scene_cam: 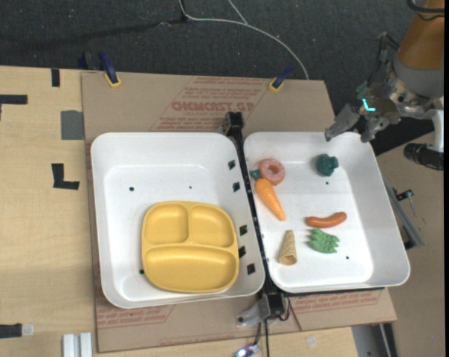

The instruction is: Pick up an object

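The right white bin (373,199) holds a pink donut (272,171), an orange carrot (269,198), a dark teal lump (326,164), a red sausage (326,219), a green leafy piece (322,241) and a tan cone (287,248). My gripper (352,127) hangs over the bin's far right corner, above and to the right of the teal lump. Its two dark fingers are spread apart with nothing between them.
The left white bin (109,177) carries a yellow divided tray (189,246). Both bins rest on a cardboard sheet (202,103) clamped at the back. A white cable (269,36) arcs behind the bins.
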`<state>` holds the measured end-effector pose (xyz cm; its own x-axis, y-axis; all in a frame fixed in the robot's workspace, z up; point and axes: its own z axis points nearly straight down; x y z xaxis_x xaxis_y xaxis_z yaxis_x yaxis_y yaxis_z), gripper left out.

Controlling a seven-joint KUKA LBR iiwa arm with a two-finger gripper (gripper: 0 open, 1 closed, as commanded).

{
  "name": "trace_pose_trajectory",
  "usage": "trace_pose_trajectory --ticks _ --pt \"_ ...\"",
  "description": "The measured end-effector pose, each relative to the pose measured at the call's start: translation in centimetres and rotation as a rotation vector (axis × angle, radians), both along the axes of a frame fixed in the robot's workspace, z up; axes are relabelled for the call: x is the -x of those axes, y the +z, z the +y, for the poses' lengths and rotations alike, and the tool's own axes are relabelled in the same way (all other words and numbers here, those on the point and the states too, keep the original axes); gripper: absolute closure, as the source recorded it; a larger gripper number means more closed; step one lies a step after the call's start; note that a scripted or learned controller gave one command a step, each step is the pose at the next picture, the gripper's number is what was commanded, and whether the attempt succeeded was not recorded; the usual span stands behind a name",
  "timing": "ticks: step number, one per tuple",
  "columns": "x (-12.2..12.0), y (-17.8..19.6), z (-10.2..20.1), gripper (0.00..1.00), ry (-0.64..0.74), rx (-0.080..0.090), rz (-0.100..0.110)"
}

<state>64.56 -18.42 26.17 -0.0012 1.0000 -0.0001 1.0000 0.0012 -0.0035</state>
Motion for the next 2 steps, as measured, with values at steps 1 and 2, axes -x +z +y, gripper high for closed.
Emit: trace_pose_trajectory --ticks 1,2 --pt "0.0 0.1 0.0 0.0 0.0 0.001 -0.002" --pt "0.6 -4.8 -0.7 0.0 -0.001 0.001 0.003"
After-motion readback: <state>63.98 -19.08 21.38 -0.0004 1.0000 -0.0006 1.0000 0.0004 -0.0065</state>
